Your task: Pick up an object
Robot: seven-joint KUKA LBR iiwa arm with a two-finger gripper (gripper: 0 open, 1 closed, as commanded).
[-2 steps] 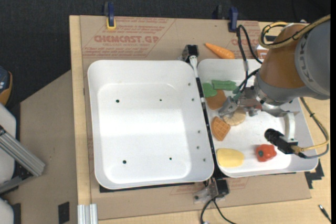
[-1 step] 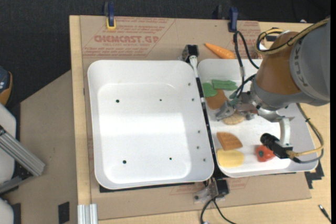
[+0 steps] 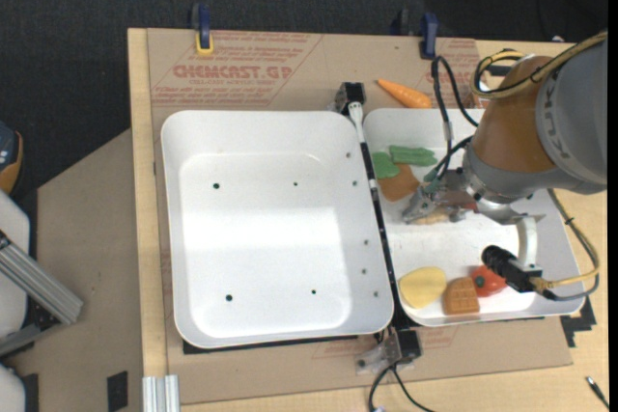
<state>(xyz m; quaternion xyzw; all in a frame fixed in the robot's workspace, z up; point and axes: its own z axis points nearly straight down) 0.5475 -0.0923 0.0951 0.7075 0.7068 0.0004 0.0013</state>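
While I watched from my station, the grey arm with its orange band stretched in from the right, over the right bin. The hand was low inside this bin, about in the middle of it and close to the wall shared with the left bin. I could not tell if the hand was wide or narrow, and I saw nothing held in it.

The things for picking lay in and around the right bin. A brown-orange piece was just beside the hand, on its far left side. A green piece lay touching this one, further from me. In the near part of the bin, a yellow round piece lay at the left. An orange ridged piece was just to its right, and a red piece touched that one on the right. A carrot lay at the far rim of the bin, tilted, with its thin end to the left.

Both bins stood side by side on the brown surface, which had red lettering and two blue clamps on its far edge.
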